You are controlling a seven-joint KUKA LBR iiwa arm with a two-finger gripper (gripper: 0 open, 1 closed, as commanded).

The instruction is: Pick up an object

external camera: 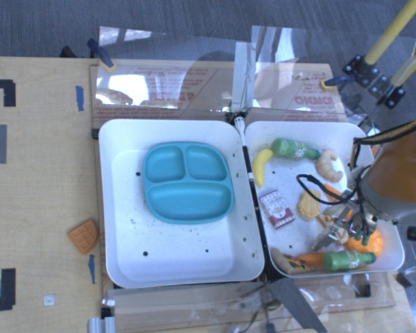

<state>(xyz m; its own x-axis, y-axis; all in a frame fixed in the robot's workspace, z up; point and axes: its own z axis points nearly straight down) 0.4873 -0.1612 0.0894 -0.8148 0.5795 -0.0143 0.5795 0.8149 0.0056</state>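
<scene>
— Gripper?
— Down in the right bin, lower right quarter, below the arm with its orange band. Fingertips buried among small items; opening between them not readable, and nothing confirmed between them. Black cable looped just to the left.

— Nearest items?
— Orange toy touching the gripper's right side. Green bottle just below, lying flat, long axis running left to right, slightly raised at the right end, cap end not certain. Carrot-like piece butted against its left end, same line, along the bin's near wall.

— Rest of the right bin?
— Round cracker left of the gripper. Red-and-white packet further left, tilted. Banana upper left, long axis near vertical, curving toward the divider. Second green bottle at the top, long axis left to right, tilted down to the right. Croissant just right of it.

— Left bin?
— One blue divided plate, three compartments, set in the upper middle, nothing in them. Small dark specks on the floor.

— Outside the bins?
— Waffle piece on the bench, near the left bin's outer wall, not touching.
</scene>
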